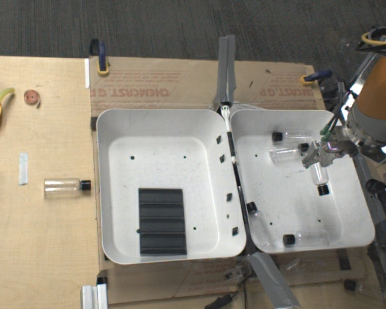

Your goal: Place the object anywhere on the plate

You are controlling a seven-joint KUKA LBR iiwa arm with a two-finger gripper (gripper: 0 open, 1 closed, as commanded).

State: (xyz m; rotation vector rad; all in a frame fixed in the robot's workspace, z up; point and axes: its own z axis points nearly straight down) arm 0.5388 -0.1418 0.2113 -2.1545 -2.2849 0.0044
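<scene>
Nearest me, a small clear bottle [294,239] with a black cap lies along the near edge of the right bin [347,234], and the dark ridged plate [161,221] sits in the near part of the left bin [116,172]. Over the right bin's far right side the gripper [320,161] hangs with a clear bottle [320,176] apparently pinched between its fingers, black cap pointing down, another bottle [284,153] lying just left of it. My worry is that slick, light plastic slipping loose or swinging on the long carry leftward, or rolling off the plate's ridges.
</scene>
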